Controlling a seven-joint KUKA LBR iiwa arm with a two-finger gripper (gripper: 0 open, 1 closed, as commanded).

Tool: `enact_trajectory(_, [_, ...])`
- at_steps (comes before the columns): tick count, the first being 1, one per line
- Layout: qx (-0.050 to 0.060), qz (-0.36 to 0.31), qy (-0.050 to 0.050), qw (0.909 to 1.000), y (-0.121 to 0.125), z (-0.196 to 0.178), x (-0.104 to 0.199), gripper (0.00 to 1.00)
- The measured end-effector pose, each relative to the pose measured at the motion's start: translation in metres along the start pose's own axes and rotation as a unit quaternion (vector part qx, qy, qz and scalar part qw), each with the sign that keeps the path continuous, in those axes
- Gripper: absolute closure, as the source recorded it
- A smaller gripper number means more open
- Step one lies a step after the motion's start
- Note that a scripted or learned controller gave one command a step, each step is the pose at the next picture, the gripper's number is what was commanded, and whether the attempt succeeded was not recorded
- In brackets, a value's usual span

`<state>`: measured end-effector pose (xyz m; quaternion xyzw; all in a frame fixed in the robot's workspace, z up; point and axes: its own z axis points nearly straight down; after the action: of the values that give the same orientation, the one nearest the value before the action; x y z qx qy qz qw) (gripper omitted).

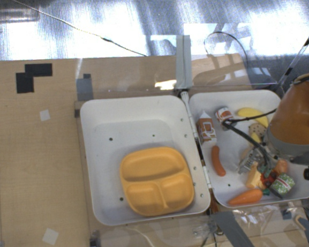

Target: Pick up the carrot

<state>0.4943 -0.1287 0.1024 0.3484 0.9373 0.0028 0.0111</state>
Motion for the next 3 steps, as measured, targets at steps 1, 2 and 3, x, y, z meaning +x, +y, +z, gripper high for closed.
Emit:
enact_trajectory(1, [0.002,-0.064,0.005,0.9979,0.044,-0.075,0.0,1.0])
enact_trajectory(2, [0.002,-0.027,0.005,0.9996,0.086,-0.124,0.037,1.0])
enact_trajectory(3, [0.002,-0.164,0.003,0.9865,0.051,-0.207,-0.03,1.0])
